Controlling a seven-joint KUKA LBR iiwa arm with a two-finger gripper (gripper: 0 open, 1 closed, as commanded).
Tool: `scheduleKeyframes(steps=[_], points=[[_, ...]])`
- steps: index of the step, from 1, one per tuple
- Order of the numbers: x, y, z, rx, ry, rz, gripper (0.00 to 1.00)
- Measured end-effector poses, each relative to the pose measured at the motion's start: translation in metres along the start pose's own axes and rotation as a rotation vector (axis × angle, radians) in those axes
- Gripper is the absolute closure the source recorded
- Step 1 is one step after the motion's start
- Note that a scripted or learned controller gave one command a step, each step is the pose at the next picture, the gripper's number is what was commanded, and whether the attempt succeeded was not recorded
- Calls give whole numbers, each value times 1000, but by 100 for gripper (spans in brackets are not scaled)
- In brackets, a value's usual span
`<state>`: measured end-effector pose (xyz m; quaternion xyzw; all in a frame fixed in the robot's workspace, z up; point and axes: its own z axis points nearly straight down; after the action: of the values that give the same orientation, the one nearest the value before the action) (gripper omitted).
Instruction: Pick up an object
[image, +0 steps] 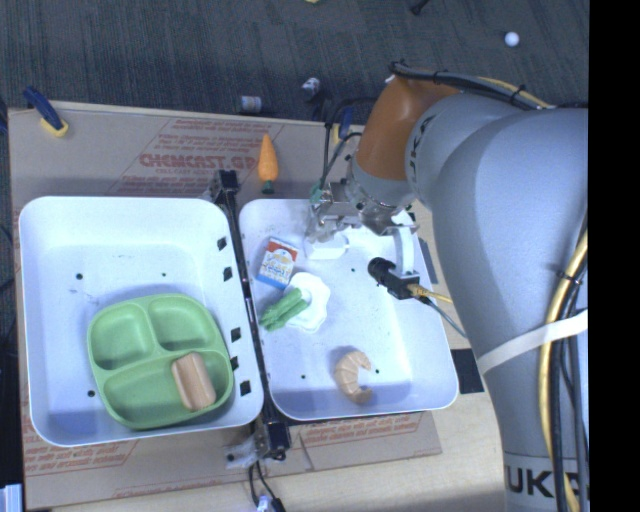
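At the far edge of the right bin (432, 345), the gripper (328, 218) hangs low over the white floor, just inside the rim. Whether it is apart or together cannot be told from this slant, and nothing shows in its grasp. The arm (480, 180) comes in from the right, and its grey bulk covers the bin's right rim.

Just in front of the gripper, toward the bin's left wall, lies a carton (277, 262), blue and white with an orange corner, tilted. Nearer still, a green pod (283, 308) rests with one end on a white disc (316, 293); both lie near the middle of the bin, by the left wall. A croissant (351, 375) lies alone near the front edge, well apart from the rest.

In the left bin (60, 250), a green tray (130, 335) with three compartments sits in the front half. A tan block (192, 382) lies in its front right compartment.

Beyond the bins, on the cardboard (150, 150) under them, a carrot (267, 160) stands near the far end of the gap between the two bins.
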<state>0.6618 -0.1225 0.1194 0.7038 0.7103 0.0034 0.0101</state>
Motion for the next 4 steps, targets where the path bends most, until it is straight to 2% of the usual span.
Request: scheduleKeyframes(steps=[1,2,3,4], points=[[67,-2,-75,18,11,3,100],[66,-3,-74,21,10,4,0],[32,-2,11,10,8,2,0],[31,-1,0,9,6,-1,100]])
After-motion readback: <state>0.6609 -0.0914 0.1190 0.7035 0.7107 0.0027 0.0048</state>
